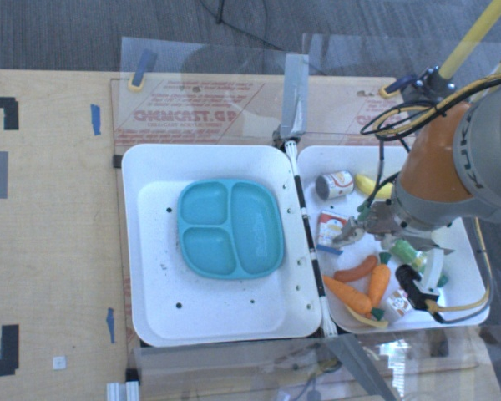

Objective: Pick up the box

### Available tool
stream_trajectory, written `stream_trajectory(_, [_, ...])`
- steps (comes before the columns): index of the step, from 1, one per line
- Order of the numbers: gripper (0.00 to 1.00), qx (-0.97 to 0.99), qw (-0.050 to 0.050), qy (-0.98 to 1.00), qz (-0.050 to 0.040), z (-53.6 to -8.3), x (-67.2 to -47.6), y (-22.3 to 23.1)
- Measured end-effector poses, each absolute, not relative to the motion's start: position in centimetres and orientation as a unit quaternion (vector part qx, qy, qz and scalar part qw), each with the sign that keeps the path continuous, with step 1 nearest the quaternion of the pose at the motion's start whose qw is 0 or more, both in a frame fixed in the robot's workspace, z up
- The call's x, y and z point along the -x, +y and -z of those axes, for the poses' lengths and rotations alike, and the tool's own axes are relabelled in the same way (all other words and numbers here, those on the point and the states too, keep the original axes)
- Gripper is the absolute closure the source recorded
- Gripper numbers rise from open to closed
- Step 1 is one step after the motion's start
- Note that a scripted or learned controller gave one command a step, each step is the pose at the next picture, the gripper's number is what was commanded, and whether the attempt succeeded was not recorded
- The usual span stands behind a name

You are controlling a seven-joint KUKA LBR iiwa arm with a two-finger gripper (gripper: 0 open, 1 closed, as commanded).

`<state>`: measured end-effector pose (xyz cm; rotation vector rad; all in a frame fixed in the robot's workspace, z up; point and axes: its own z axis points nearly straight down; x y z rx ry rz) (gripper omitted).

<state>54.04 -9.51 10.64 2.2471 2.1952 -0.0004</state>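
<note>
The box (329, 229) is a small red and white carton lying at the left side of the right bin (476, 261), close to the wall between the bins. My gripper (354, 233) reaches in from the right and hangs low at the box's right edge, touching or nearly touching it. The wrist hides the middle of the right bin.
A teal divided plate (231, 227) lies in the left bin (150, 249). Around the box are a small can (336, 184), a yellow piece (369, 184), a red sausage (356, 269), two carrots (363, 292) and a green item (406, 249).
</note>
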Motion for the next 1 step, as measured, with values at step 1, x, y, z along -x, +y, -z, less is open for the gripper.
stream_trajectory(1, [0.00, -0.715, 0.000, 0.699, 0.0001, -10.64, -54.04, -9.51])
